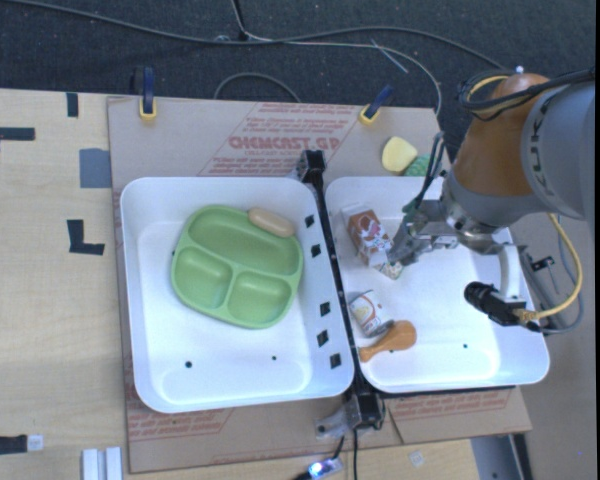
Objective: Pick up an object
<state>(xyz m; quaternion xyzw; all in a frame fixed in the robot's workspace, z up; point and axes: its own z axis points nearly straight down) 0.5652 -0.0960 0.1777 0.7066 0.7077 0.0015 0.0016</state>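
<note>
My gripper (408, 248) hangs low over the right bin (450, 368), its tip right beside a small brown and white carton (369, 238) in the bin's upper left. A small wrapped packet (366, 311) and an orange-brown wooden piece (390, 339) lie nearer the front of the same bin. In the left bin (150, 298) rests a green divided plate (238, 266) with a tan bread-like piece (271, 222) at its top edge. The arm's grey body and orange band cover the right bin's upper right part.
A yellow object (399, 153) sits on the cardboard behind the right bin, outside it. A black divider (323, 268) runs between the two bins. A black cable plug (490, 303) hangs from the arm over the right bin's right side.
</note>
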